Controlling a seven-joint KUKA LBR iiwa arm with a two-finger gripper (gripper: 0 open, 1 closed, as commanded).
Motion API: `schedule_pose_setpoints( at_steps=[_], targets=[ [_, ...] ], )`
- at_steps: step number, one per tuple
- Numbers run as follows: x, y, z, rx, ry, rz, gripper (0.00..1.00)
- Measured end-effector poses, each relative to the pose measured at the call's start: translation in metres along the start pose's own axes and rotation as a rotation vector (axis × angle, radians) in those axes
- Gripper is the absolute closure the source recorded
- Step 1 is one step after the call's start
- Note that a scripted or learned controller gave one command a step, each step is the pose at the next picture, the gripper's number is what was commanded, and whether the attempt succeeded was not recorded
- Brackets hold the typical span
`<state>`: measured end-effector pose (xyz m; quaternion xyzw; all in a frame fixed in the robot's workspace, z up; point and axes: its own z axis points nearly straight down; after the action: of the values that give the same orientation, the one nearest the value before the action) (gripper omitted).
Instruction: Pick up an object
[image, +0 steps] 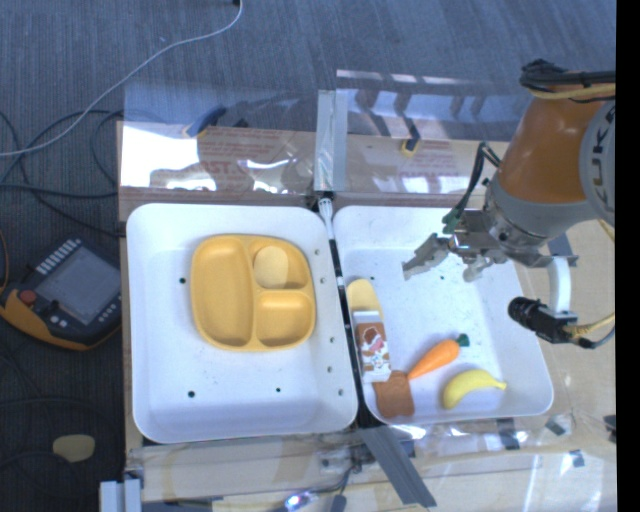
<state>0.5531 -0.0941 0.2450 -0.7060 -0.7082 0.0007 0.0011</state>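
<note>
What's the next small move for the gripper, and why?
Probably shift toward the near side of the right bin and descend over the carrot. The gripper hangs open above bare bin floor, holding nothing, and the carrot lies apart from the banana, leaving room for its fingers.

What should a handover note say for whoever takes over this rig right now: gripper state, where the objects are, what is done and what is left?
Gripper: open, holding nothing, above the far part of the right bin, apart from every object.
Right bin: carrot and banana toward the near right; a brown block at the near edge; a flat box and a pale yellow piece along the left wall.
Left bin: a yellow divided plate.
Done: nothing picked up yet.
Left: move over one object, descend, close on it and lift. The carrot and banana look easiest to reach.
</note>
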Motion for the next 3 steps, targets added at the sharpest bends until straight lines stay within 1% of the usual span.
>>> schedule_pose_setpoints(
  at_steps=[1,2,3],
  targets=[
    [-0.025,-0.011,-0.068,-0.002,-0.001,-0.059,0.00],
    [-0.035,-0.032,0.027,0.000,0.001,0.199,0.00],
    [-0.036,-0.032,0.026,0.000,0.001,0.199,0.00]
  ],
)
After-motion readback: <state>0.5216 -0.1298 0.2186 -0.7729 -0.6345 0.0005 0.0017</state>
